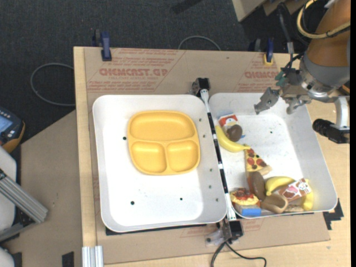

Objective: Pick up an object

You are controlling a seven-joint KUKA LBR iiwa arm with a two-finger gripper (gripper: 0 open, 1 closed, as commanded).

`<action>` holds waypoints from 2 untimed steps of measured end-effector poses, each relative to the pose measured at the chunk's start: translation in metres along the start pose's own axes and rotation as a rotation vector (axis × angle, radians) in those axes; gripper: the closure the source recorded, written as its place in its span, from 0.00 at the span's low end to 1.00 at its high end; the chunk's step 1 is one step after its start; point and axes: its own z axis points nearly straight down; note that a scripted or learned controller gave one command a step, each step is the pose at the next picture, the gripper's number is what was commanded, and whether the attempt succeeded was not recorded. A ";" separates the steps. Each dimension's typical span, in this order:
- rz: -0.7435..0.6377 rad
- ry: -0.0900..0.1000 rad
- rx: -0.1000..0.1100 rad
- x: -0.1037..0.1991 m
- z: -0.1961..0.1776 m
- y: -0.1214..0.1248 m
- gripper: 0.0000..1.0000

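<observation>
- The bench [167, 65] fills the middle of the frame, a tan board carrying two shallow white bins side by side.
- The left bin [111, 204], centre-left of the frame, holds a yellow divided tray [163, 141] in its upper half.
- The right bin [311, 149], centre-right, holds the toy food I can choose from, mostly along its left wall and lower edge.
- The arm [328, 32] enters at the upper right of the frame, grey with an orange band above the wrist.
- My end effector [281, 100] hovers over the upper right corner of the right bin, its two fingers spread apart with nothing between them.
- Nearest candidate, in my judgement: a banana [229, 144] by the bin's left wall, with a small brown piece [235, 131] touching its upper side.
- A pizza slice [255, 162] lies just below the banana.
- A crowded pile [275, 196] sits at the lower edge of the bin; I cannot separate every item in it.
- To do this step well, I would steer left and down toward the banana, straddle its narrow width, and avoid the bin wall beside it.
</observation>
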 end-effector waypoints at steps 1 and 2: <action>-0.001 0.001 0.005 0.021 0.064 0.005 0.00; -0.003 0.002 -0.001 0.065 0.029 -0.021 0.00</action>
